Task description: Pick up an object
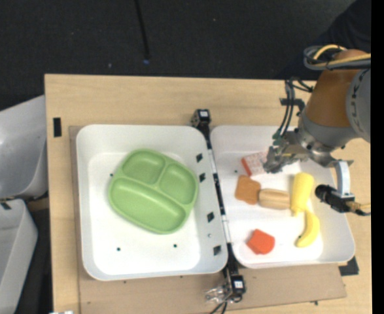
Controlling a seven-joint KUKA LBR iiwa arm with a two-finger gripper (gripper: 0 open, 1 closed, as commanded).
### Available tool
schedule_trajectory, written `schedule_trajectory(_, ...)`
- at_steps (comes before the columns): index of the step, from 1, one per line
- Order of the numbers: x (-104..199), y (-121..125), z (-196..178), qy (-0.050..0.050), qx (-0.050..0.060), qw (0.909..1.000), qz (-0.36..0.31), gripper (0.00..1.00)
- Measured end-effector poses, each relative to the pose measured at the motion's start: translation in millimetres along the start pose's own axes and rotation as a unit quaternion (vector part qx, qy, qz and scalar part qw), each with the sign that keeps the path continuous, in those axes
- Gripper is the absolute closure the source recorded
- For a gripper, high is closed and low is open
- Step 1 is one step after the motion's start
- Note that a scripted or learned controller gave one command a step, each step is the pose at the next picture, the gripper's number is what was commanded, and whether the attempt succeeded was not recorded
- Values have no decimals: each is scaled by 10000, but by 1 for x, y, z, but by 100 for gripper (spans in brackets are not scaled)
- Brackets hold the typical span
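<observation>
At the left of the frame, the left bin (87,241) is sitting on the wooden surface (61,103) and is carrying a green divided plate (154,190) near its middle. Moving right across the divider, I am looking at the right bin (339,247), where everything I might pick is lying: a small red-and-white piece (249,164) in the upper part, a brown block (247,190) just below it and touching a tan cylinder (274,199), a red block (261,242) lower down and apart from the others, and a yellow banana (304,208) running down the right side, its top end near the cylinder. I am reaching in from the right of the frame, and my gripper (275,161) is hanging over the upper middle of that bin, just right of the red-and-white piece and above the cylinder and banana. I cannot tell from here whether my jaws are standing wide or narrow, and I am seeing nothing between them. By my judgement the task is sitting at its early stage: I am positioned over the candidates, but nothing is lifted, so choosing one, closing on it and raising it clear are all left to do.
</observation>
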State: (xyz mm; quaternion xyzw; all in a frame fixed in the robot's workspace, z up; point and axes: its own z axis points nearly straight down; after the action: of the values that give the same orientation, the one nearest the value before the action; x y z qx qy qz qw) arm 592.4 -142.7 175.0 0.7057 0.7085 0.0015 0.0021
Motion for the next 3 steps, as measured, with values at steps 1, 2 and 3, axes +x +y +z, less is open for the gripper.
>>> schedule_trajectory(1, -11, 2, -50, -7, -9, 10000, 18, 100)
schedule_trajectory(2, -12, 3, -91, -3, -1, 10000, 5, 100)
schedule_trajectory(3, 39, 2, -77, 0, 22, 10000, -2, 100)
